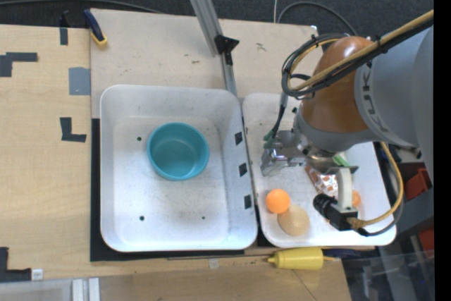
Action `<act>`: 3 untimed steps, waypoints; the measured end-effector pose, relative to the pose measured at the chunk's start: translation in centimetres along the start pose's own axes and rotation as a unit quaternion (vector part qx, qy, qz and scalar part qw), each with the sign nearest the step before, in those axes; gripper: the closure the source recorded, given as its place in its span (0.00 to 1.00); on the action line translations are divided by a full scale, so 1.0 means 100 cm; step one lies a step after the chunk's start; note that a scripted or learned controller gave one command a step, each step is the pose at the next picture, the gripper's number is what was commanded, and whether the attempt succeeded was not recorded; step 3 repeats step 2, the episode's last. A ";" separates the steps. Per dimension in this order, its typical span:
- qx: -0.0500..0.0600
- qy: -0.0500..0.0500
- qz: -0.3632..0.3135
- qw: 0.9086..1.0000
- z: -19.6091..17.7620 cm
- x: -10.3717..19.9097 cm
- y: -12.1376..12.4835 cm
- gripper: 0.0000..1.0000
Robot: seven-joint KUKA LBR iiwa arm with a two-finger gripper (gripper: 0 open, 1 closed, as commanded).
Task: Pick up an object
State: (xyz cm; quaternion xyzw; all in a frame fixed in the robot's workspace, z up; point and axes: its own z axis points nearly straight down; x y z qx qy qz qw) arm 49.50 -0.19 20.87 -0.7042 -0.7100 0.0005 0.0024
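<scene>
One fixed camera sits above the bench (42,151), looking down at a slant; it stands far enough off to take in both bins, the left bin (113,173) toward 9 o'clock, the right bin (373,232) toward 4 o'clock; the arm (366,95) enters from 3 o'clock; dark floor lies along 12 o'clock.

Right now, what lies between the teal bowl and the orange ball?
In the camera view, between the teal bowl and the orange ball lie bare white floor of the left bin and the two bins' adjoining rims, with small black marks along that divide.
</scene>
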 end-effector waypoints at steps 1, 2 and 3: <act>0.000 -0.001 0.000 1.000 0.003 0.055 0.005 1.00; -0.001 0.000 0.001 1.000 -0.014 0.103 0.000 1.00; -0.001 0.000 0.001 1.000 -0.014 0.103 0.000 1.00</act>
